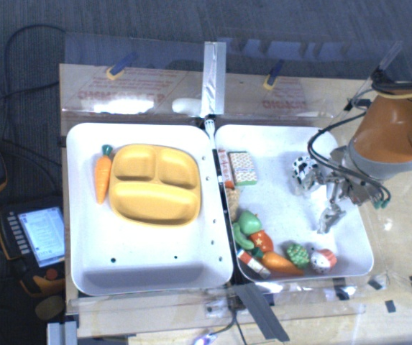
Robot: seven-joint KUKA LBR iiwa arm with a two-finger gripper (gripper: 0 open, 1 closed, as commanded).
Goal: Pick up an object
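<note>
The right bin (285,208) holds several small items. A patterned box (242,168) lies at its back left and a black-and-white toy (304,169) at its back right. Along the front sit a green toy (247,225), a red toy (262,241), an orange carrot-like piece (280,263), a green-and-red piece (298,253) and a red-and-white ball (322,260). My gripper (327,221) hangs over the bin's right side, to the right of and below the black-and-white toy and above the ball. Nothing shows in it.
The left bin (148,279) holds a yellow divided tray (155,183) with an orange carrot (103,177) beside its left edge. A metal divider post (213,85) stands behind the two bins. Cables loop near the wrist (321,146).
</note>
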